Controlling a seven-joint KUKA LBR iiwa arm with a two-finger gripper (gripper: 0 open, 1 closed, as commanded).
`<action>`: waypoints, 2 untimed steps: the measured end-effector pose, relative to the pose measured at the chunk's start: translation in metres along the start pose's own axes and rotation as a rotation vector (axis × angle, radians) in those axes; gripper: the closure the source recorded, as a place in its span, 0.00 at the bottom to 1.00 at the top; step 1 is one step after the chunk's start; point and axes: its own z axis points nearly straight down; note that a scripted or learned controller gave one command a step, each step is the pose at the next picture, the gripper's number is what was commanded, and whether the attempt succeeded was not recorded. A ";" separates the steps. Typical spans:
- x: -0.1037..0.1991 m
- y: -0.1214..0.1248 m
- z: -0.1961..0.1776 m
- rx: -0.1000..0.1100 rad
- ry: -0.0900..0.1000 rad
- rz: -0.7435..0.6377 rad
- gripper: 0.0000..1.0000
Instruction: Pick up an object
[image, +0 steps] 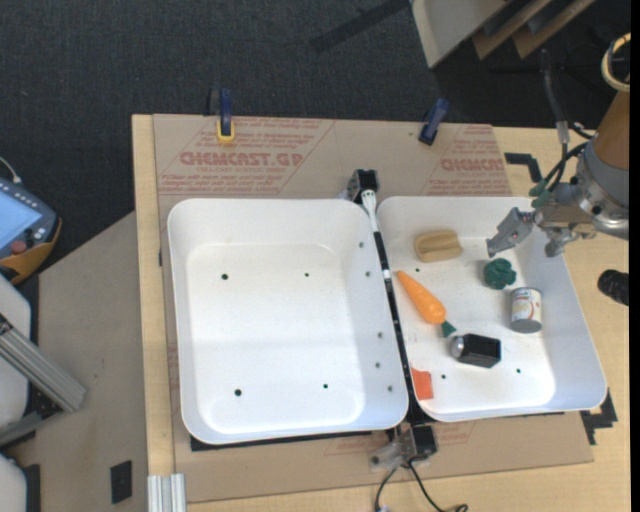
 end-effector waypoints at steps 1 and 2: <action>0.019 -0.003 0.109 0.012 0.003 0.000 0.00; 0.050 -0.005 0.156 0.007 0.003 -0.002 0.00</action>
